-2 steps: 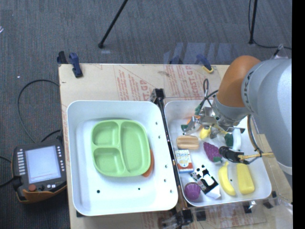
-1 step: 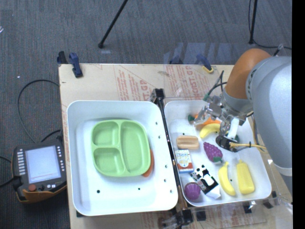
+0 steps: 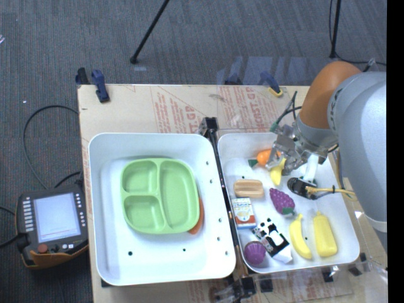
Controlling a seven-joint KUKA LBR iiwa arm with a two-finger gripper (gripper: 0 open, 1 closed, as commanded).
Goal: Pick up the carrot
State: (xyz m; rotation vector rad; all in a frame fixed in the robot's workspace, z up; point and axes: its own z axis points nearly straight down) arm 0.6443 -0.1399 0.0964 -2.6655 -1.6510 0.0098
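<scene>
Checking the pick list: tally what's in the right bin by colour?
Orange: 1, carrot at the claw
Yellow: 3, banana, bottle, small piece
Purple: 2, grapes, round fruit
Tan: 1, bread
Cartons: 2
Total: 9

Glossy plastic green tray [image 3: 159, 196]; smooth white bins [image 3: 101, 169].

Count: 2 white bins, left bin [image 3: 101, 188] and right bin [image 3: 344, 223]. Left: 1 green divided plate [image 3: 160, 196]. Right: 1 carrot [image 3: 262, 157], 1 bread roll [image 3: 249, 188], 1 grape bunch [image 3: 282, 201], 1 banana [image 3: 300, 237], 1 yellow bottle [image 3: 324, 234], 1 small carton [image 3: 243, 211], 1 black-and-white carton [image 3: 274, 238], 1 purple ball [image 3: 255, 253].
</scene>
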